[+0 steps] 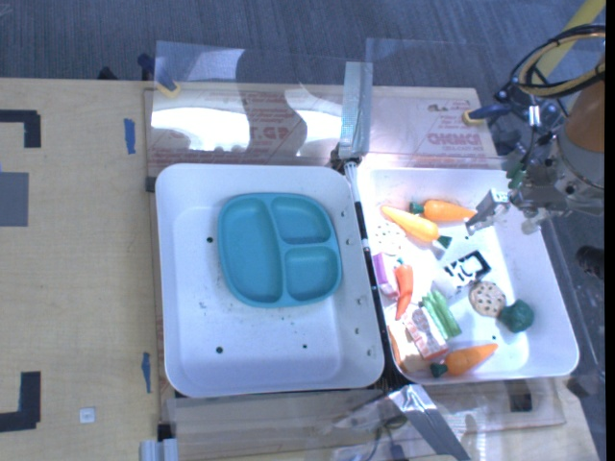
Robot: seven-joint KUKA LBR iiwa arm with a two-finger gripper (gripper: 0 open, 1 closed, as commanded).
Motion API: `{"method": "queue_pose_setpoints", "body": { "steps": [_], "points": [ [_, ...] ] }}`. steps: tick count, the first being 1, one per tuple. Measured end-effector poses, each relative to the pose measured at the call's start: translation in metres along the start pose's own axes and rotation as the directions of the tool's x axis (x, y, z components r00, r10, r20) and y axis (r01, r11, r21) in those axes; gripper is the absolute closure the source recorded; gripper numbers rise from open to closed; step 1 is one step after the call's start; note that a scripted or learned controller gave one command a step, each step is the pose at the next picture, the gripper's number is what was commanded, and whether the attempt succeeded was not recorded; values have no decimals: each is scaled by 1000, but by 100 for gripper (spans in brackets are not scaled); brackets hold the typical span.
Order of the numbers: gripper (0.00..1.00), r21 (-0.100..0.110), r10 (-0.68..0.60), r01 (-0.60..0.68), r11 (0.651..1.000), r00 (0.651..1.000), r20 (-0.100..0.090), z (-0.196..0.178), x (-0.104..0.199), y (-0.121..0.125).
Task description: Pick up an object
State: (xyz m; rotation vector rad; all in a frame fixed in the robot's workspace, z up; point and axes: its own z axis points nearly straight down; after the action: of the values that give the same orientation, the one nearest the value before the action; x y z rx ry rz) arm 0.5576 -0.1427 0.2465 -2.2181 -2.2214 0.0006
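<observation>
Gripper hovers over the right bin, grip state unclear; nearest carrot lies toward nine o'clock, lengthwise left-right.

1. I see the gripper hanging over the right bin's far side, nothing visibly between its fingers.
2. Carrots, a cookie and broccoli lie there.
3. The left bin holds a teal divided plate.
</observation>
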Motion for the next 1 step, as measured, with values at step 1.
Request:
{"method": "queue_pose_setpoints", "body": {
  "steps": [1],
  "points": [
    [0, 7, -42, 42, 999, 999, -1, 90, -21, 22]
  ]
}}
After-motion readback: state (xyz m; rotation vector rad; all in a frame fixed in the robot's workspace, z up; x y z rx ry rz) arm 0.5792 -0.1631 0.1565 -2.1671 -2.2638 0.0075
